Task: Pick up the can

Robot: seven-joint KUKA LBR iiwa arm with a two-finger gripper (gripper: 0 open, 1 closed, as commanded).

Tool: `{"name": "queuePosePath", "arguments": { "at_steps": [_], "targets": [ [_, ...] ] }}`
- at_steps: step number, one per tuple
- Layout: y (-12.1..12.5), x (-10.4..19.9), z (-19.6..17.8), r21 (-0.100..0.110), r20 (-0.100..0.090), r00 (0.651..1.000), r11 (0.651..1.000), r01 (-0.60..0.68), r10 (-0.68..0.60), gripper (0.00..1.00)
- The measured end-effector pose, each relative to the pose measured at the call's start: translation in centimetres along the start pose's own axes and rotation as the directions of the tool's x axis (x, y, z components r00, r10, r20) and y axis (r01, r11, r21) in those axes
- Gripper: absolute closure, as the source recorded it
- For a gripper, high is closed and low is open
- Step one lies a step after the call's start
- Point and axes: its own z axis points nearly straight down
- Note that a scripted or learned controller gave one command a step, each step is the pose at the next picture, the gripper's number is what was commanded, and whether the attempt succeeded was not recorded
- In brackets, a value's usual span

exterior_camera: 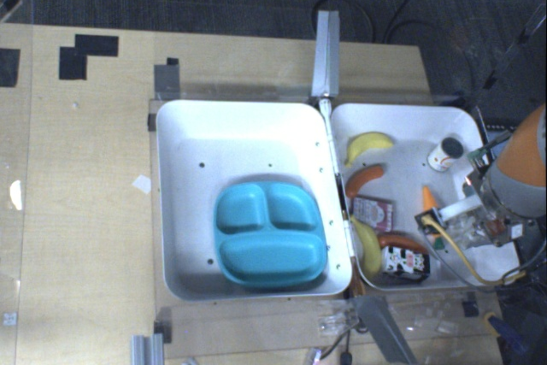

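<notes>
Camera view: my gripper (451, 226) over the right bin (410, 117), jaws too cluttered to read.
Blue tray (270, 233) fills the left bin (214, 128). Right bin holds bananas (368, 144), a sausage (366, 177), and the can (403, 261) at its near edge, apart from me.

Blue divided tray (270, 233) in left bin (184, 184); bananas (367, 146) right.

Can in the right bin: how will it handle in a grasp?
The can lies on its side against a banana, so a nudge would probably roll it. It looks rigid. Its curved wall may slip; the bin wall sits close.
</notes>
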Motion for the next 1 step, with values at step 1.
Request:
{"name": "queuePosePath", "arguments": {
  "at_steps": [1],
  "targets": [
    [2.66,-0.65,-14.32,-0.004,-0.002,0.997,0.997,0.077,-0.077,1.00]
  ]
}}
